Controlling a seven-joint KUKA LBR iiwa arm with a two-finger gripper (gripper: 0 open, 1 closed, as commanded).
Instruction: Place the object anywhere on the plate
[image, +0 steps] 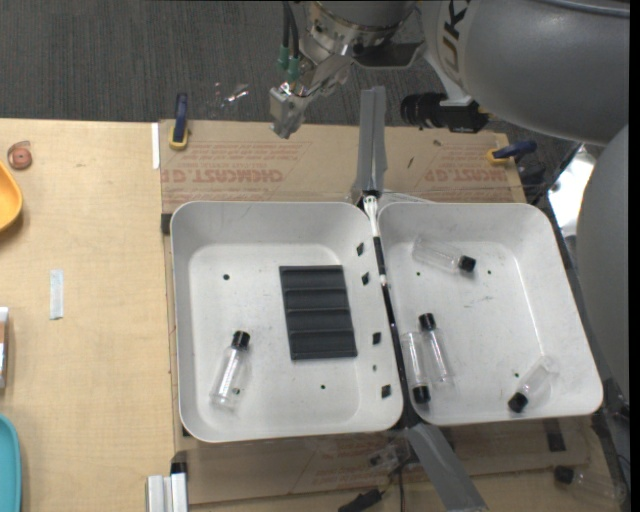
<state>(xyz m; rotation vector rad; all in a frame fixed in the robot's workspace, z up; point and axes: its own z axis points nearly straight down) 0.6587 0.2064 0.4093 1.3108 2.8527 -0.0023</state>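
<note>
Bright, even light falls from overhead. The two white bins (190, 300) reflect it strongly, near washed out on their floors, with soft shadows under their raised rims. The dark plate (317, 312) stays crisp. The arm (560, 60) looms large and soft (close to the lens) at the bench's far right corner. The hand (287, 105) is slightly blurred.

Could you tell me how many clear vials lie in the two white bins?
5: one vial in the left bin's near-left corner; in the right bin, one at the far side, two side by side near the divider, one near-right.
</note>
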